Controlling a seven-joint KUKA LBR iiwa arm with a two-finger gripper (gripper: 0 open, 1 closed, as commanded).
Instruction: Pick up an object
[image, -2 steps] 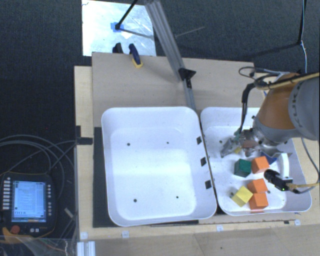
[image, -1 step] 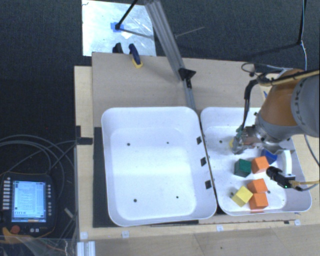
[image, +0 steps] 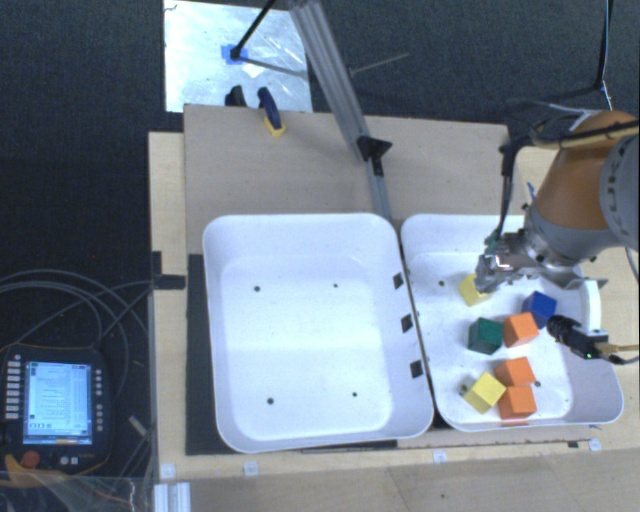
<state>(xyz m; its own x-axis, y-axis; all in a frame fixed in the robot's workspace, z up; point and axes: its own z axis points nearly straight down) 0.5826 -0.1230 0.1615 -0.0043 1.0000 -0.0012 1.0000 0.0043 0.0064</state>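
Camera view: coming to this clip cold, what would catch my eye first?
The bright blocks clustered in the right bin: a yellow block, green, blue, and orange ones. The gripper sits right at the upper yellow block. The left bin is a broad white expanse beside it.
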